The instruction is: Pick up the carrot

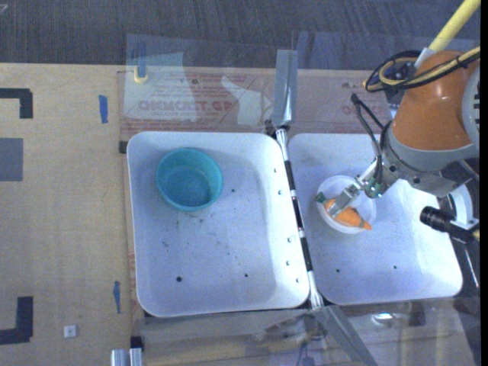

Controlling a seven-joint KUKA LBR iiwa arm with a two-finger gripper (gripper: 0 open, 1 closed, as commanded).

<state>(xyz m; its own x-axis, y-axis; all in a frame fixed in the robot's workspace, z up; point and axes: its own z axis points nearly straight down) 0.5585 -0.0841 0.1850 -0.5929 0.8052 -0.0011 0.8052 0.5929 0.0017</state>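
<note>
The carrot [351,218] lies in a small white bowl [335,191] at about 9 o'clock within the right bin [396,273], close to the divider between the bins. The end effector [341,202] reaches down from 2 o'clock into that bowl, its tip just beside the carrot's upper left end; whether it is open or closed I cannot tell. The grey arm with its orange band [431,109] hangs over the bin's 1 o'clock corner. A teal bowl [189,178] sits at 10 o'clock in the left bin [229,280], well apart from the carrot. Both bins rest on the worktop [61,204].
</note>
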